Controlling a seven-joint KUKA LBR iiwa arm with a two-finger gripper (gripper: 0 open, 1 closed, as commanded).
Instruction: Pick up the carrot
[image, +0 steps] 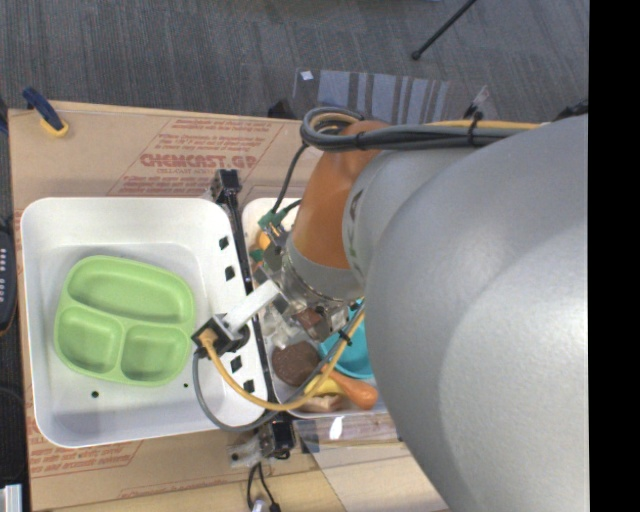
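We find the gripper (308, 322) low in the right bin (262, 214), under the orange-banded arm (470, 300); whether it is spread or pressed together we cannot tell. Just beside it lie a brown round item (293, 363) and a teal dish (358, 352). The carrot (354, 392) rests at the bin's near edge, apparently not yet seized. We judge the reach is under way; next comes settling over the carrot and closing. The green divided plate (122, 318) sits in the left bin (40, 300).

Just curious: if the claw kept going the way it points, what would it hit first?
Probably the brown round item just beneath the claw; the carrot lies off to one side. Depth is hard to judge from this slant.
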